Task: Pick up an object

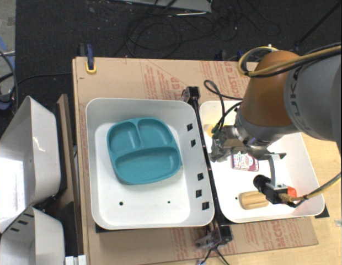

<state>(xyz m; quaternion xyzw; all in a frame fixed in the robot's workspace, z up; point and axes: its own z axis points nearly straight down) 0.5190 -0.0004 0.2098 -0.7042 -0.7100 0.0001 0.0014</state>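
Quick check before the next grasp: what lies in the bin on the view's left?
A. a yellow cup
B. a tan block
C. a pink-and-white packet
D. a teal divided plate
D: the teal divided plate lies flat in the left-hand bin, while the tan block sits in the right-hand bin.

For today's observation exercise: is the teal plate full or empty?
Empty. The teal plate lies flat in its white bin; all three compartments show bare teal.
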